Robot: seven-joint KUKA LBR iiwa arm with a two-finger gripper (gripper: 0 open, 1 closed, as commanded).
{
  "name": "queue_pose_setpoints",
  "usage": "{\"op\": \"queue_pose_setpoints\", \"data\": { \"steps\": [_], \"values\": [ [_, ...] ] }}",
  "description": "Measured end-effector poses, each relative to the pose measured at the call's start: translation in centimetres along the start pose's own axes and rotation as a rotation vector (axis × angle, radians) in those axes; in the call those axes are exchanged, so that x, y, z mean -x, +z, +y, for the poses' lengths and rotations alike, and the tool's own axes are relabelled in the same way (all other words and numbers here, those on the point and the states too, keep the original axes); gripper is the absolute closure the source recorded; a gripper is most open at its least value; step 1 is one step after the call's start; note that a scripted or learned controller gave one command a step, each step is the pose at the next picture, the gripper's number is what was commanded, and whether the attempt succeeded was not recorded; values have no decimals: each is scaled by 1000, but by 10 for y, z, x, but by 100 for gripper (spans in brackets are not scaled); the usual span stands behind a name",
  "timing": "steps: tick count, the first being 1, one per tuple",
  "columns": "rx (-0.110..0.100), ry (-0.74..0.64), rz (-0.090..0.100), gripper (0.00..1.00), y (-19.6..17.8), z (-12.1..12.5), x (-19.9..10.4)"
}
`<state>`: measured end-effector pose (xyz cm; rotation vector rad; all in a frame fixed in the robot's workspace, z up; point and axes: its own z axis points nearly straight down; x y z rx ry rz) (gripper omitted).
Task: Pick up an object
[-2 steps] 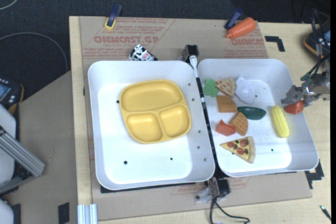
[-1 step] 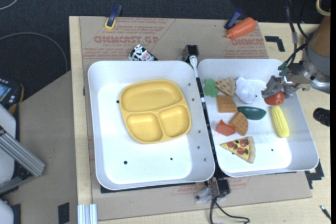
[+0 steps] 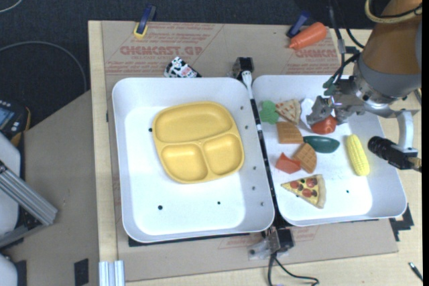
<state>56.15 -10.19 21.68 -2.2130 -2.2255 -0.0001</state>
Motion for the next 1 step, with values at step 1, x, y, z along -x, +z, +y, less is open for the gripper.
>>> {"op": "queue_pose_setpoints", "data": {
  "steps": [1],
  "values": [
    [4,1,-2,100,6,17,-46]
  ]
}}
